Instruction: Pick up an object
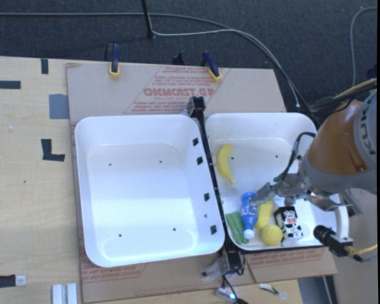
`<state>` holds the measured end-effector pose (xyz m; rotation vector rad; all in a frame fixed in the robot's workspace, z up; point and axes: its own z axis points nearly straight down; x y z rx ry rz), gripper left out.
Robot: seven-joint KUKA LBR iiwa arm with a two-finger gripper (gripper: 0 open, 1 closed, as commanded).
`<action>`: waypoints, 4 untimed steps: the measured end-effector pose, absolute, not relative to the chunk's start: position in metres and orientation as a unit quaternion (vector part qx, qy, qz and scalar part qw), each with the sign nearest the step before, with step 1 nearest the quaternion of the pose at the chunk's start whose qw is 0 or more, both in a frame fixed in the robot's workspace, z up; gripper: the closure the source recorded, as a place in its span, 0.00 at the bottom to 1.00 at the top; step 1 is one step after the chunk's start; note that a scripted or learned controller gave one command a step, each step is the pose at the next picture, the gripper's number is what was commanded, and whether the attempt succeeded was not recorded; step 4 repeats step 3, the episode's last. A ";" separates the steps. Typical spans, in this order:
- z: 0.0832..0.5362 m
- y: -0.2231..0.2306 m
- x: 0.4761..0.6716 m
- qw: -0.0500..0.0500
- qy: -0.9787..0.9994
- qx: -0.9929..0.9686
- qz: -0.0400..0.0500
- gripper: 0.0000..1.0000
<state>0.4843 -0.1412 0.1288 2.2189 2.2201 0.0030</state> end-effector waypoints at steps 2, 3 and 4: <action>0.190 -0.179 0.484 0.001 0.707 0.707 0.000 0.00; 0.189 -0.217 0.501 0.000 0.707 0.707 0.000 0.00; 0.189 -0.217 0.501 0.000 0.707 0.707 0.000 0.00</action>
